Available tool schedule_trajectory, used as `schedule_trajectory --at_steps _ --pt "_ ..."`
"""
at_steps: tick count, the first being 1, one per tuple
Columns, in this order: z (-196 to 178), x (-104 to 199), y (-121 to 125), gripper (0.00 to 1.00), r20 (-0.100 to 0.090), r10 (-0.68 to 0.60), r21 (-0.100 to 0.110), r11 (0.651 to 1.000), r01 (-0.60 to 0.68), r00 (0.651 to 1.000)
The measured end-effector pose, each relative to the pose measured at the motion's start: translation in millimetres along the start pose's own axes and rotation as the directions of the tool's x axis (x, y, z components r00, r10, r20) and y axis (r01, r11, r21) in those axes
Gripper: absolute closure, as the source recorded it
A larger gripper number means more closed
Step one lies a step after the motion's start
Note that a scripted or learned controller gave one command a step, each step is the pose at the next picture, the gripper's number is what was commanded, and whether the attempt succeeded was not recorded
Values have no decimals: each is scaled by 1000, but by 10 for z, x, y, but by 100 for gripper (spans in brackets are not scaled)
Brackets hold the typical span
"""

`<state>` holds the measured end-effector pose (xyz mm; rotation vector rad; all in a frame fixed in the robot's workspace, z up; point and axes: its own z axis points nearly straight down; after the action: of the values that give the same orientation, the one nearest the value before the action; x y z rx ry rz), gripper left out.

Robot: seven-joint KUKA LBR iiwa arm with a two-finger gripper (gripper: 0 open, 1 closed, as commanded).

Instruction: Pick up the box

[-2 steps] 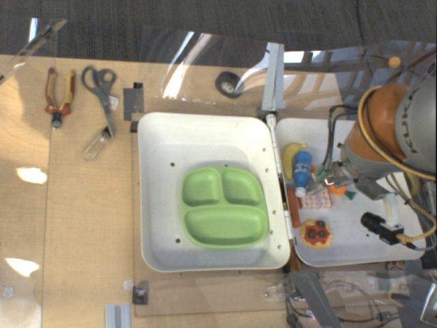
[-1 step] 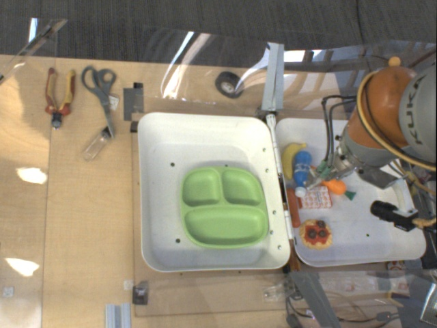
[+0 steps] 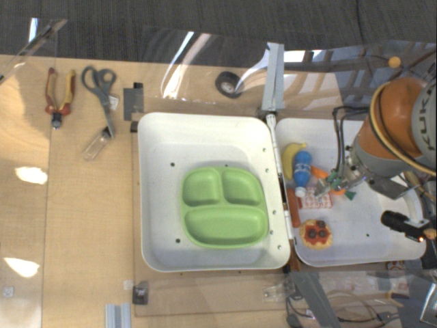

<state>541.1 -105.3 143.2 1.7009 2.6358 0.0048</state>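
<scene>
A slanted overhead view shows a wooden tabletop [image 3: 68, 203] bearing two shallow white bins side by side. The left bin [image 3: 157, 183] holds a green divided plate [image 3: 224, 207] lying flat at its centre. The right bin [image 3: 382, 238] holds a cluster of small things along its left wall: a yellow banana [image 3: 293, 151] at the top, a blue bottle [image 3: 301, 167] touching it just below, a narrow red-brown bar [image 3: 293, 207] against the wall, and a round orange toy [image 3: 316, 233] lower down.

The box [image 3: 316, 197], small, white with red print, lies flat between the bottle and the orange toy. The grey arm [image 3: 403, 125], with its orange band, reaches in from the right, and its pincer [image 3: 339, 181] hangs just above the box's right corner, beside some orange and green scraps. Whether the pincer is parted or clenched cannot be told from here, and no box is seen between its tips. It seems lined up for a descent onto the box.

Outside the bins, red-handled pliers [image 3: 57, 96] and scissors [image 3: 101, 91] rest at the far left.
</scene>
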Motion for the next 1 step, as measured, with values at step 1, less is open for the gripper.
schedule_trajectory --at_steps 1 --pt "427 23 -85 0 4 344 -27 939 -344 939"
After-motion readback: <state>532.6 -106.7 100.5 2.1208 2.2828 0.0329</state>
